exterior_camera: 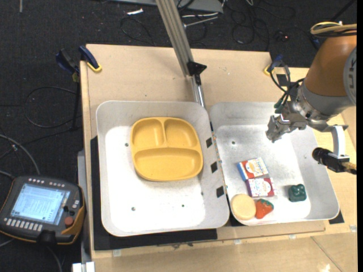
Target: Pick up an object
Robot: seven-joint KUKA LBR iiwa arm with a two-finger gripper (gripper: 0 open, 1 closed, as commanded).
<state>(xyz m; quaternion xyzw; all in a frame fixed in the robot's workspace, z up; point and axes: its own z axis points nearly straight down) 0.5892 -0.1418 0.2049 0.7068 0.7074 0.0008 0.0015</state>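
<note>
My gripper [276, 130] hangs over the upper right part of the right bin [238, 123], with nothing seen between its fingers. Well below it, near the bin's front, lie several small objects. A small carton with a red and blue label [253, 168] sits next to a purple and white packet [261, 186]. A pale round disc [243, 207] touches a red strawberry-like piece [264, 208] at the front edge. A dark green object [296, 193] lies to the right of them.
The left bin [113, 152] holds a yellow divided plate [167, 148]. A slanted metal pole [177, 33] rises behind the bins. A teach pendant [39, 208] rests off the bench at lower left. Clamps sit at the bench's back corners.
</note>
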